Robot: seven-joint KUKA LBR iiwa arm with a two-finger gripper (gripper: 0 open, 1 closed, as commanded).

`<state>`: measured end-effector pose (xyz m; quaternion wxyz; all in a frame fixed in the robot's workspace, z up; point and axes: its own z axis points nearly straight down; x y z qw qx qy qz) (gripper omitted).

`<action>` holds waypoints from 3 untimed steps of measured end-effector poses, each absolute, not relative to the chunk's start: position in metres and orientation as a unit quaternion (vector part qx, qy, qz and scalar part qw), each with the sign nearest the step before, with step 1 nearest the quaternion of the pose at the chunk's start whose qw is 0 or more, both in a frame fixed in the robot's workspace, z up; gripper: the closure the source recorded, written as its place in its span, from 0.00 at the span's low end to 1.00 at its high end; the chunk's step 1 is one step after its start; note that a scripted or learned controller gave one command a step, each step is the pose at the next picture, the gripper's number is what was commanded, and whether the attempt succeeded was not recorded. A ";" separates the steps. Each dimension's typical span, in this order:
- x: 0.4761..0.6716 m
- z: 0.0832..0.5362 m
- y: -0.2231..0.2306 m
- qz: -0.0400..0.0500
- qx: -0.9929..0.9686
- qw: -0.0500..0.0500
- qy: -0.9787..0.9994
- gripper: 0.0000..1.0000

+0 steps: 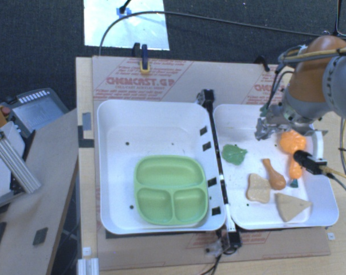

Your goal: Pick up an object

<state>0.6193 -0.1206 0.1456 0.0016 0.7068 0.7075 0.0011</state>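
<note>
Gripper (264,129) over the right bin (242,219); whether it is wide or narrow, I cannot tell.
Just right of the gripper lies a smooth orange carrot-shaped toy (292,148), long axis running toward the bin's front.

Two shallow white plastic bins (161,110) sit on a tan board printed with red lettering (140,81). The left bin bears a pale green three-part plate (171,189). The right has a green leafy lump (234,154), an orange round piece (291,141) and beige wedges (290,205).
</note>
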 end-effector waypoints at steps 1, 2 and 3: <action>0.626 0.209 -0.123 0.002 0.706 0.004 0.708 1.00; 0.627 0.264 -0.123 0.002 0.706 0.003 0.709 1.00; 0.620 0.253 -0.069 0.001 0.704 0.000 0.710 1.00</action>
